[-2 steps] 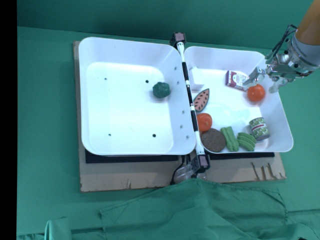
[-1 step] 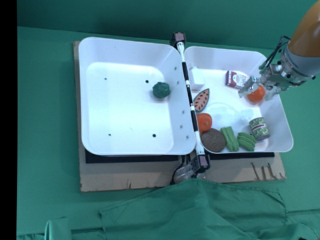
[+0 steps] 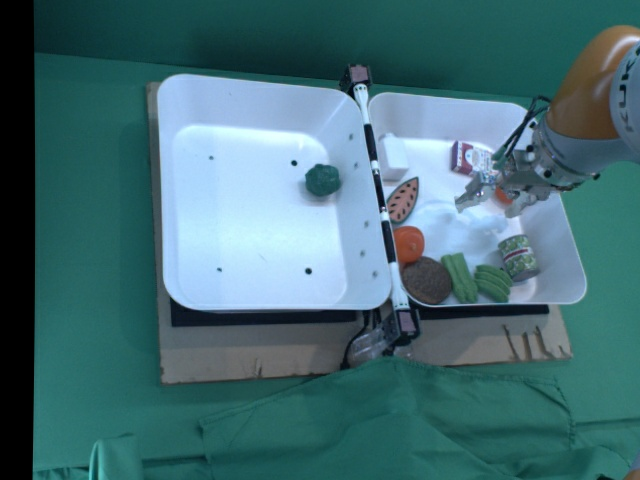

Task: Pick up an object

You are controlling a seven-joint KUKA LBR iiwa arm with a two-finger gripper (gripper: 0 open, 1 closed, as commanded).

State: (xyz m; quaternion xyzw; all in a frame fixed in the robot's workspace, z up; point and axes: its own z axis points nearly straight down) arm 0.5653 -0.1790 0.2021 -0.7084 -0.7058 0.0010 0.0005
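My gripper hangs over the right bin, its two fingers spread apart and open with nothing clearly between them. A small orange-red object peeks out right beside the fingers, mostly hidden. Just behind the gripper lies a red carton. Below it sits a pale crumpled wrapper. A green-labelled can stands toward the bin's front right. A watermelon slice, an orange, a brown patty and green pods lie to the left and front.
The left bin holds a dark green lump near its right wall. A white block rests by the divider rail between the bins. Green cloth covers the bench front.
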